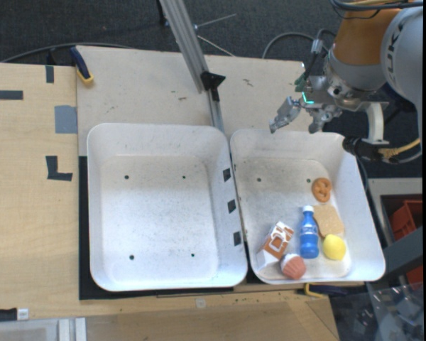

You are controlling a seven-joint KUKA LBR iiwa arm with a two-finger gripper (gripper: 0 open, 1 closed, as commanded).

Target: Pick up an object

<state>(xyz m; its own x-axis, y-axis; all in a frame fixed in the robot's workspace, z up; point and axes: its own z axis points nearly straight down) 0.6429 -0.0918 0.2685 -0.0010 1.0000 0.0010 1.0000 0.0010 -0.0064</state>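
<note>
While gripper [296,117] hangs above far rim of right bin [355,169], nothing between fingers, pick not yet begun; jaws spread apart, touching nothing, likely set for descent. Candidate objects bunched in right bin's near right corner, well apart from gripper: blue bottle [309,233] lying lengthwise, yellow ball [334,247] just beside it, tan block [329,220], orange-and-white carton [277,241], reddish ball [293,266]; small orange piece [321,187] slightly apart, nearer arm. Tight clustering may complicate clean grasp; left bin [156,204] holds nothing to pick
</note>
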